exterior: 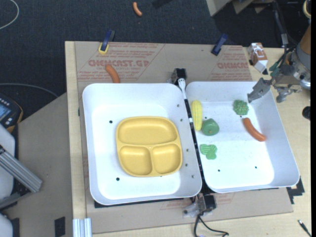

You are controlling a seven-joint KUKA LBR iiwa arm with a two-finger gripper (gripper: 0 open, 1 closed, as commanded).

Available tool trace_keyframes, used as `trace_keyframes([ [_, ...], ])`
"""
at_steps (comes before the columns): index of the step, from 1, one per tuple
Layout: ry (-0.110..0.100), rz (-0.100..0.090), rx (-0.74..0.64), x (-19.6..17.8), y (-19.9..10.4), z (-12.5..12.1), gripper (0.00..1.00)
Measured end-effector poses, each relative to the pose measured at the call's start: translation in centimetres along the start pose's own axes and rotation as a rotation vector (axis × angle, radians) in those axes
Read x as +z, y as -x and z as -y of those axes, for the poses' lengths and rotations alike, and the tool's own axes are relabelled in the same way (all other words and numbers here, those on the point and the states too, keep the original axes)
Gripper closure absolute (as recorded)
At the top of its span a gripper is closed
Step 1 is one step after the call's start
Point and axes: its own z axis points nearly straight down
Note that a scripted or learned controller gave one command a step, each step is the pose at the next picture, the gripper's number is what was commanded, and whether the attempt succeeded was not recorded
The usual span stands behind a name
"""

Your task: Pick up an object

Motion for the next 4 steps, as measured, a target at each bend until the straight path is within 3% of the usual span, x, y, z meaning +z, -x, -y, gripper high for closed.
trace_keyframes([
  [1, 0.014, 0.003, -0.003, -0.8, -0.1, -0.2, 0.0],
  [3, 0.007, 0.001, -0.003, 9.1, 0.2, -1.3, 0.0],
  [4, 0.006, 0.0, -0.003, 15.4, -0.1, -0.7, 0.0],
])
